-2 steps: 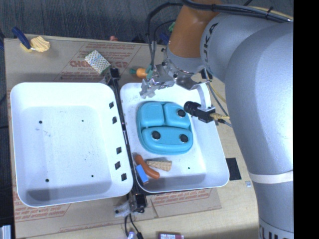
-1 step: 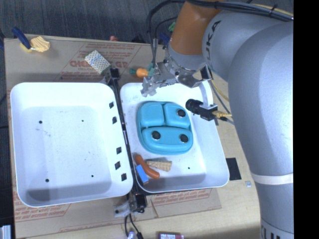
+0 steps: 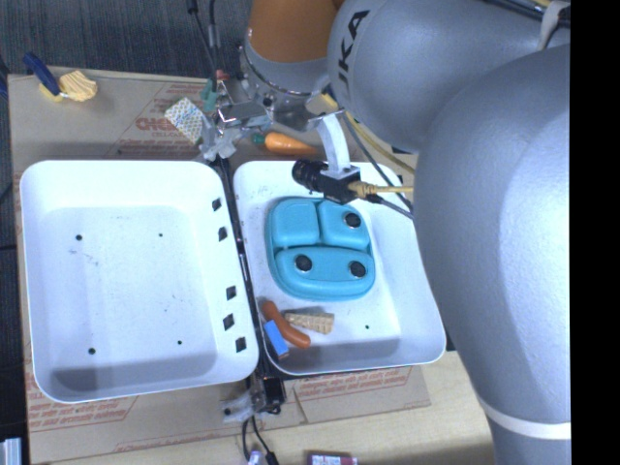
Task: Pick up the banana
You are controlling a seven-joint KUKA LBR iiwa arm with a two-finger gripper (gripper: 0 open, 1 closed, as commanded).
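The end effector (image 3: 231, 124), grip state unclear, hovers above the bins' far edge; no banana can be made out.

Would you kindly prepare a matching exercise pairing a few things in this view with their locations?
Things:
1. blue toy
2. waffle cone piece
3. orange carrot
4. yellow item with blue handle

Places:
A. on the cardboard, far-left corner
B. middle of the right bin
C. behind the right bin, under the arm
D. near edge of the right bin

Pairs: 1-B, 2-D, 3-C, 4-A
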